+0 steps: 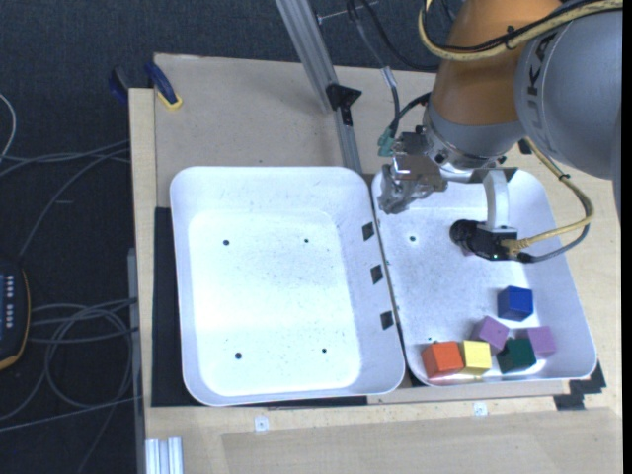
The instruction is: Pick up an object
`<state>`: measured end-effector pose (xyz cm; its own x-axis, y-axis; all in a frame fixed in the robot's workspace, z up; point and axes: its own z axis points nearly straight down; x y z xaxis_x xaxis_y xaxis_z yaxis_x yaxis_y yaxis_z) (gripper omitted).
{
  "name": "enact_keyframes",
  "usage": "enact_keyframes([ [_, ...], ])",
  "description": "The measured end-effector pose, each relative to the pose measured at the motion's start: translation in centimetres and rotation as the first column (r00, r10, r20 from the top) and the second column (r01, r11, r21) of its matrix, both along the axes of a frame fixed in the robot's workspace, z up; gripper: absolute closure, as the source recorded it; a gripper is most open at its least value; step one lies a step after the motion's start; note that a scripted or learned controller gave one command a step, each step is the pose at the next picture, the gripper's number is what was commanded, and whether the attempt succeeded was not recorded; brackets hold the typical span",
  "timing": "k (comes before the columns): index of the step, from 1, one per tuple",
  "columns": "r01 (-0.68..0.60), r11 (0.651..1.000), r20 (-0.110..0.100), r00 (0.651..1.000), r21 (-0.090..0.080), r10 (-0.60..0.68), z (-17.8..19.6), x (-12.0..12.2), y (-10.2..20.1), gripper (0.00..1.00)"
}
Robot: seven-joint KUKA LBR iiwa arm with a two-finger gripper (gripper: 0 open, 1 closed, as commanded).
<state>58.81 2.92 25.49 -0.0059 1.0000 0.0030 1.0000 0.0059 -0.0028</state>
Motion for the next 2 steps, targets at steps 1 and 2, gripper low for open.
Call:
enact_keyframes([
  [1, 0.0, 1.0, -0.001, 1.0, -0.001, 0.0, -1.43, -0.75, 5.01, 1.0],
  [2, 0.005, 1.0, 0.001, 1.0, -0.002, -0.005, -1.34, -0.68, 4.66, 0.0],
])
